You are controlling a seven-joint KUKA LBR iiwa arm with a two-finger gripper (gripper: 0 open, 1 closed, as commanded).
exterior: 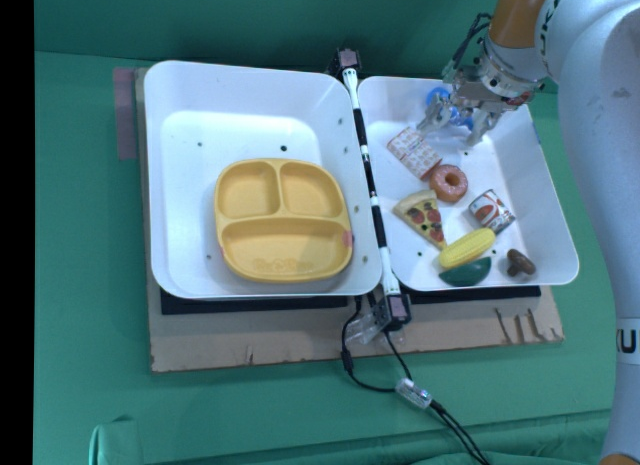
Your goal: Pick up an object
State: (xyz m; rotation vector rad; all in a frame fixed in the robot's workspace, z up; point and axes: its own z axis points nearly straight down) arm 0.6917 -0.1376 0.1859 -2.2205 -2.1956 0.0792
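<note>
Reaching into the far corner of the right bin (560, 253), the gripper (458, 121) hangs over a blue toy (437, 103).

Its fingers look spread, one coming down either side of the blue toy, but nothing is pinched between them and the toy seems to sit on the bin floor against the back wall, so I'd call this the approach rather than a grasp. Tucked in that corner, the toy leaves little room behind it, which probably explains the steep reach from above. Other pickable pieces lie nearer the front: a wafer (413, 150), donut (448, 183), pizza slice (423, 217), can (491, 210) and corn (467, 247). A yellow plate (282, 221) sits alone in the left bin (190, 103).
</note>
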